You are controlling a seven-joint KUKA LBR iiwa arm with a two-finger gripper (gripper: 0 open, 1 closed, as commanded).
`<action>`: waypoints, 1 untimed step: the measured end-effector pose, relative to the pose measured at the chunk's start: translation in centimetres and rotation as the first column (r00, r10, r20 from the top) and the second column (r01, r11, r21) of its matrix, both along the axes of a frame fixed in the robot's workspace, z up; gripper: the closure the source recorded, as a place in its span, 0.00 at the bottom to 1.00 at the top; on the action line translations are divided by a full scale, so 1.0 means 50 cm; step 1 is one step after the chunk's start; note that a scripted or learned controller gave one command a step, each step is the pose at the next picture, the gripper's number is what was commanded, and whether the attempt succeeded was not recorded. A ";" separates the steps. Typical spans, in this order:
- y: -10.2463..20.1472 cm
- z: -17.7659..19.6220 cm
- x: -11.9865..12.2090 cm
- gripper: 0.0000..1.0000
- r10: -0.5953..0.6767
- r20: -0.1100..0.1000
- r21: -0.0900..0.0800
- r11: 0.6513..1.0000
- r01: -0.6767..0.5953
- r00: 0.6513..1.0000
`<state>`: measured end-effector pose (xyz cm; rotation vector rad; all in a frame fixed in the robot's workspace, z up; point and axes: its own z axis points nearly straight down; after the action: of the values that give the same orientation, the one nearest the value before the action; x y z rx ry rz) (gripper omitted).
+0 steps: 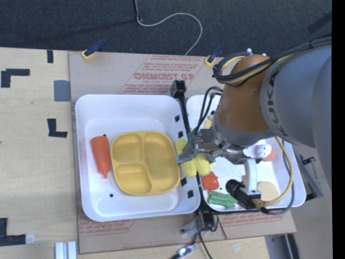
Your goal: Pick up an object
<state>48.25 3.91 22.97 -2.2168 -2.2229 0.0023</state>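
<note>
My gripper (pixel 190 152) hangs low over the divider between the two bins, at the left edge of the right bin (pixel 285 196). A yellow corn cob (pixel 197 166) lies right beneath and beside it, touching or nearly touching the metal tip. The arm's big orange and grey wrist hides much of the right bin. Just below the corn lies a red-orange piece (pixel 210 182), and a green piece (pixel 221 200) sits at the bin's front wall.
The left bin (pixel 86 112) holds a yellow divided plate (pixel 144 162) and an orange carrot-like piece (pixel 101 154) to its left. In the right bin, a tan round piece (pixel 268 189) and a white-and-red piece (pixel 262 151) lie to the right of the arm.
</note>
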 end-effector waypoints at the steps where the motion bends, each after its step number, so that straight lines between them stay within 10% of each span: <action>1: -0.003 -0.031 0.008 1.00 -0.002 -0.002 -0.002 1.000 0.002 1.000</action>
<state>48.68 3.74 21.44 -2.2189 -2.2202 0.0069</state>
